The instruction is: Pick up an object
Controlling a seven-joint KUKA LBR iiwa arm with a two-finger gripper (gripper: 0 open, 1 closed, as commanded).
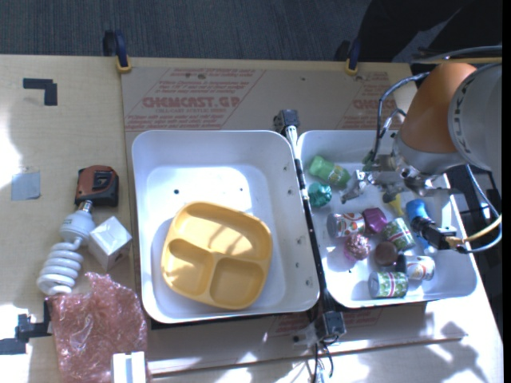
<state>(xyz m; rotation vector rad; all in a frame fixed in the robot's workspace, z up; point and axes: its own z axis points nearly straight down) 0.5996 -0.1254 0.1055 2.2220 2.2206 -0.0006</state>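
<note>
I've got the gripper [382, 174] low over the right bin [459, 282], jaws' state unclear, with the green can [328, 170] just left of them.

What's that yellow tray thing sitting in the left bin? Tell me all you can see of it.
The yellow divided plastic tray is a rounded-corner dish with three compartments: one long one along its upper edge and two smaller ones below. It looks like smooth, matte moulded plastic with a raised rim. It lies right way up, turned slightly askew, in the lower part of the left shallow white bin, resting on the bin's floor. Sunlight and shadow stripe its surface. Nothing lies in it, and nothing else touches it.
</note>
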